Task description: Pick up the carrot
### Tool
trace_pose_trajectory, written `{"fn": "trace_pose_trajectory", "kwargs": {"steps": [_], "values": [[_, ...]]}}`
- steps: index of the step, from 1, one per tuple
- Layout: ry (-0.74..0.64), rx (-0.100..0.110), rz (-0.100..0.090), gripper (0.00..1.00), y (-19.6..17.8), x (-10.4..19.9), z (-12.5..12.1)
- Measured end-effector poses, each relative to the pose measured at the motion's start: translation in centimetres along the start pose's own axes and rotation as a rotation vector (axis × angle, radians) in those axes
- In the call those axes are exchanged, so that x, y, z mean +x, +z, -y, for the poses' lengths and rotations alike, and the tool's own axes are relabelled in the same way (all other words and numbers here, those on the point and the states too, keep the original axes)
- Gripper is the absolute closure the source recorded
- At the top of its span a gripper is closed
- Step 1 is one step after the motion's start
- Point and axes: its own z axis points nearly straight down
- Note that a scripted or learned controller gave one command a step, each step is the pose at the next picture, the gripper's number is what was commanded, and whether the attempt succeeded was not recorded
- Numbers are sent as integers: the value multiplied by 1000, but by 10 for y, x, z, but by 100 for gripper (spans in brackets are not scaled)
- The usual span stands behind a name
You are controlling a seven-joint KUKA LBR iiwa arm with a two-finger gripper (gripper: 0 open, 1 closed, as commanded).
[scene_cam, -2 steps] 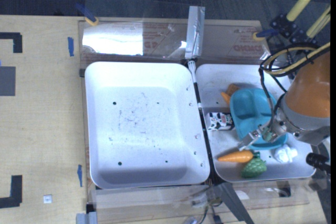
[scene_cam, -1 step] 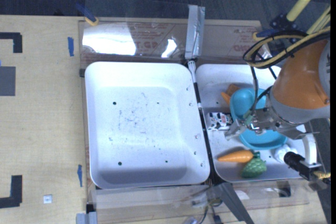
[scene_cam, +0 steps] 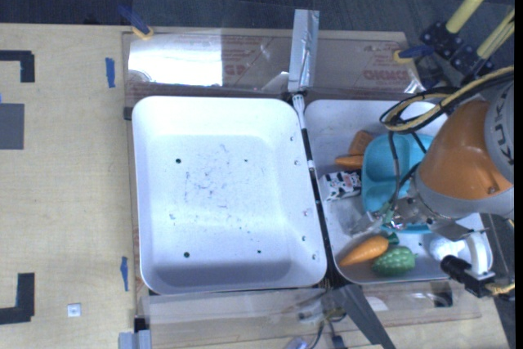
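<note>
Down in the right bin [scene_cam: 327, 176], the carrot [scene_cam: 364, 250] lies near the front wall, its orange body slanting with the thicker end up toward the right and the point toward the lower left, close to the divider between the two bins. Touching its right end is a bumpy green item [scene_cam: 394, 260], lying just beside it along the same front edge. Above the carrot hangs the arm [scene_cam: 466, 159], grey with a broad orange band, reaching in from the right and covering much of the bin's right half. The pincer [scene_cam: 391, 218] sits at its lower end, just above and slightly right of the carrot's thick end; cables and the wrist crowd that spot, so whether it is spread or pressed together cannot be told, and nothing is plainly seen held in it. A light blue object [scene_cam: 384, 167] stands behind the pincer, toward the back of the bin, with a small orange piece [scene_cam: 353, 162] poking out at its left side. A small black-and-white patterned item [scene_cam: 343, 185] lies near the divider, left of the blue object. The left bin [scene_cam: 221, 192] shows its white floor with faint scuffs. Both bins rest on the pale wooden desk [scene_cam: 65, 176].
</note>
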Motion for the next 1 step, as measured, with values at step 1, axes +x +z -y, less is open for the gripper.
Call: {"fn": "trace_pose_trajectory", "kwargs": {"steps": [1], "values": [[94, -4, 2, 0, 0, 4, -2]]}}
